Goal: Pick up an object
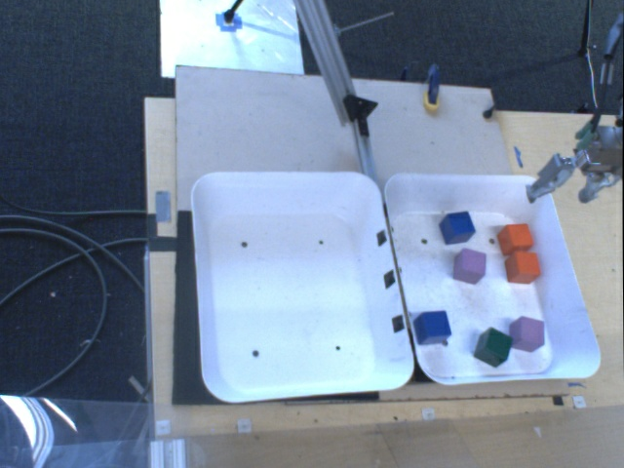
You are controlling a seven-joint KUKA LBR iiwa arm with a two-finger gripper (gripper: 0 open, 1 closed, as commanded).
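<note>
Floor: a dark blue-grey carpet (68, 86) is lying around the bench.
Bench: a pale wooden bench top (292, 115) is sitting under bright, even light.
Cables: black looping cables (58, 261) are trailing across the carpet at left.
Pole: a slanted grey metal pole (327, 52) is crossing the bench's far side.

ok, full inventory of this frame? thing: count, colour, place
blue cubes: 2, blue, right bin, one at the back, one at front left
orange cubes: 2, orange, right bin, back right, side by side
purple cubes: 2, purple, right bin, one mid, one front right
green cube: 1, dark green, right bin, front
bins: 2, white, side by side, left, right
clamp: 1, yellow and blue, board's back edge
cables: several, black, floor at left
gripper: 1, grey, above right bin's back right corner
</note>
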